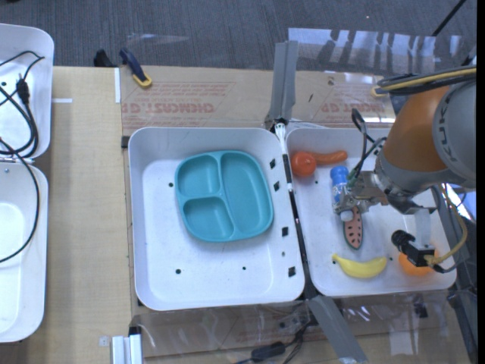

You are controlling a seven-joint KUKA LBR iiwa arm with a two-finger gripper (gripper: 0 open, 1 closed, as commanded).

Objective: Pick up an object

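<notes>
The right bin (321, 226) holds several toy foods. A red-orange carrot-shaped piece (314, 161) lies at its far left. A blue bottle-like piece (339, 177) sits just below it. A watermelon slice (353, 232) lies in the middle, a yellow banana (361, 266) near the front wall, and an orange fruit (414, 265) at the front right. My gripper (347, 205) hangs low over the bin, between the blue piece and the watermelon slice. The wrist hides its tips.
The left bin (140, 203) carries a teal divided plate (224, 196). A grey divider post (284, 82) stands behind the bins. A blue and yellow clamp (135, 68) lies on the bench at the back left. White basins with black cables (19, 112) sit at far left.
</notes>
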